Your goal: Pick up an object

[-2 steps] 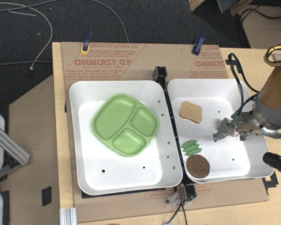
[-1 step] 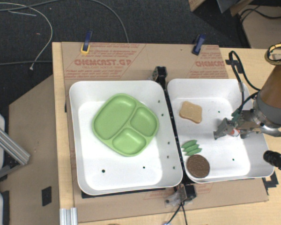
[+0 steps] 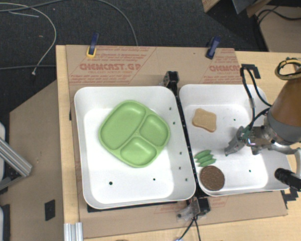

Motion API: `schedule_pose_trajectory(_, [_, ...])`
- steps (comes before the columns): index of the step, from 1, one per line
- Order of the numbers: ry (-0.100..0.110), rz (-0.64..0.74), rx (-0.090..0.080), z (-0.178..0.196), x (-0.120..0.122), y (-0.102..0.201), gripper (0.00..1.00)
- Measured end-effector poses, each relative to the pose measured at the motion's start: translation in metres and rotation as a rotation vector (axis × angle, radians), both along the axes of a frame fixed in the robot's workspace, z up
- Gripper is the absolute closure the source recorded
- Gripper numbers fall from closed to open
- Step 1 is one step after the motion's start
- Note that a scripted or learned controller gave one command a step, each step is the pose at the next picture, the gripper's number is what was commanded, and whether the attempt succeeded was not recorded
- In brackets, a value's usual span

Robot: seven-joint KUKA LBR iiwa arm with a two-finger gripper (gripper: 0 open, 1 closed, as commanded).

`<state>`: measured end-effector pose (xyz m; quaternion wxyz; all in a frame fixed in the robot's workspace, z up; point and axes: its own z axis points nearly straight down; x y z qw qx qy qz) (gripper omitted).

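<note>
While reaching in from the right over the right bin:

Arm (image 3: 290, 109): entering across the right bin's right edge, orange band showing above the grey wrist.

Gripper (image 3: 234, 145): hanging above the right bin's floor, left of that bin's middle, fingers pointing down-left; jaws spread apart, gripping nothing.

Right bin (image 3: 256, 182): lying against the left bin along a shared dark seam; bare white floor spreading under and behind the gripper toward the near and right walls.

Tan bread-shaped piece (image 3: 204, 119): lying flat in the far-left part of the right bin, apart from the gripper, near the far wall.

Green bean pods (image 3: 204, 157): lying just left of the fingertips, near the seam-side wall, not touching them.

Brown round patty (image 3: 211, 177): sitting in the near-left corner of the right bin, close to the near rim, just below the pods.

Left bin (image 3: 90, 185): holding a green divided plate (image 3: 134, 133) turned cornerwise at its middle, white floor showing all around it.

Bench (image 3: 140, 64): cardboard sheet clipped at the far edge by two blue clamps.
</note>
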<state>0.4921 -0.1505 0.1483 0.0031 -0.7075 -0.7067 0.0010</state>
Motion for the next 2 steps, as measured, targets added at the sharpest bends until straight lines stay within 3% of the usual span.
schedule_pose_trajectory(2, [-0.002,0.0,0.0,-0.064,-0.002,0.008,0.0])
